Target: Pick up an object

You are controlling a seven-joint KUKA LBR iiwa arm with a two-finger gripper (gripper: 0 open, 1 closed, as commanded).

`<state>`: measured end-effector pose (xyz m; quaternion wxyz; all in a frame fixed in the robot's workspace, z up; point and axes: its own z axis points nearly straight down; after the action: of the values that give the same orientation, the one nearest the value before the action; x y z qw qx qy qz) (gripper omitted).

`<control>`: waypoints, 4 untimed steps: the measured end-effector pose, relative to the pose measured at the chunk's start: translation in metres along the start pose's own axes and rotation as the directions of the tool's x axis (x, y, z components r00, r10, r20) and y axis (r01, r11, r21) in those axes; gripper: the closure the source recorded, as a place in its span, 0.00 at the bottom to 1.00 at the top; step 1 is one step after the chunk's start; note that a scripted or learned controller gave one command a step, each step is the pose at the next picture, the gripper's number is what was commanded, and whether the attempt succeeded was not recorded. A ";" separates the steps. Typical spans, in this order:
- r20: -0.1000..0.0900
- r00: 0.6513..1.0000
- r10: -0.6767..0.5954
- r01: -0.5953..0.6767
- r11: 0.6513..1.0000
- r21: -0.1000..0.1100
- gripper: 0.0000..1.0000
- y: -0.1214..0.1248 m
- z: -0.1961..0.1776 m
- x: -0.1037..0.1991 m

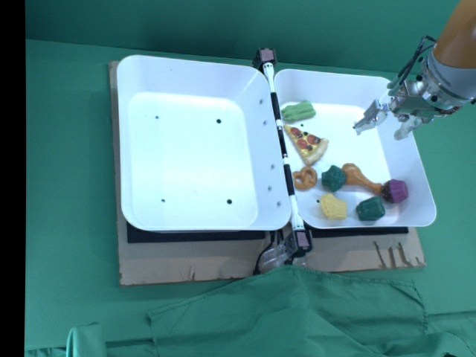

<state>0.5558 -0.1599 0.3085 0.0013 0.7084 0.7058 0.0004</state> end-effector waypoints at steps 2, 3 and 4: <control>0.004 1.000 0.004 -0.004 1.000 -0.007 1.00 -0.070 0.057 -0.007; 0.003 1.000 0.004 -0.004 1.000 -0.006 0.00 -0.070 0.057 -0.007; -0.002 1.000 0.000 0.000 1.000 0.004 0.00 -0.090 0.082 0.015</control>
<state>0.4663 -0.1447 0.2265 -0.0008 0.7084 0.7058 -0.0005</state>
